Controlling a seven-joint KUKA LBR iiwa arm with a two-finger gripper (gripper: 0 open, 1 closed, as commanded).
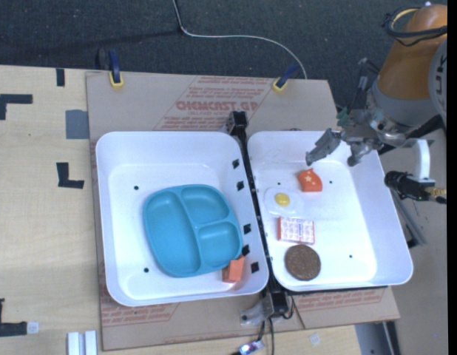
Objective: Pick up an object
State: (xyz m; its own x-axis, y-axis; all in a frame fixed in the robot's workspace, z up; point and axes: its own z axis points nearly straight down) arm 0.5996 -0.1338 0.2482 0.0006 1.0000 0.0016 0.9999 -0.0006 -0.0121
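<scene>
The red piece (310,180) lies in the right bin (376,220), near its back wall, and the gripper (338,149) hangs just above and behind it with its two fingers apart and nothing between them. This piece is probably the nearest target, though its exact shape is hard to read from here. Below it lie a small egg toy (281,198), a wafer (296,231) and a brown cookie (302,261), all apart from each other. The main risk is that a finger comes down on top of the red piece and pushes it away, because it is small and low. The back wall of the bin is close behind the gripper, so little room exists there; the open white floor to the right gives more freedom. The left bin (117,198) holds a blue tray (191,228) and an orange block (233,271).
</scene>
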